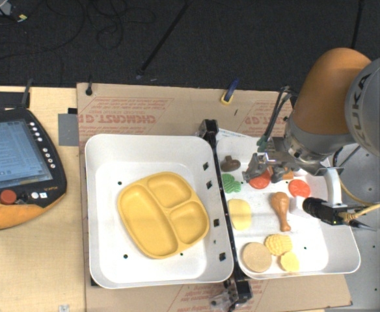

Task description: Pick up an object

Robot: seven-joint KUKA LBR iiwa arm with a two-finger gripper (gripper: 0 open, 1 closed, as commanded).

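Observation:
My gripper (261,171) is low over the upper part of the right bin (336,255), with the grey and orange arm reaching in from the right. A small red toy piece (259,182) lies directly beneath it, partly covered by it. Close by are a brown piece (230,164), a green leafy piece (231,184), a second red round piece (299,188) and a brown drumstick (282,210). Lower in the bin lie a pale yellow piece (239,214), a yellow corn piece (278,244), a tan disc (256,257) and a small yellow piece (289,262).
The left bin (105,174) holds a yellow divided plate (162,213). A black divider rail (217,194) runs between the bins. A control tablet (17,168) rests on the bench at far left. A black cable connector (323,210) hangs over the right bin's right side.

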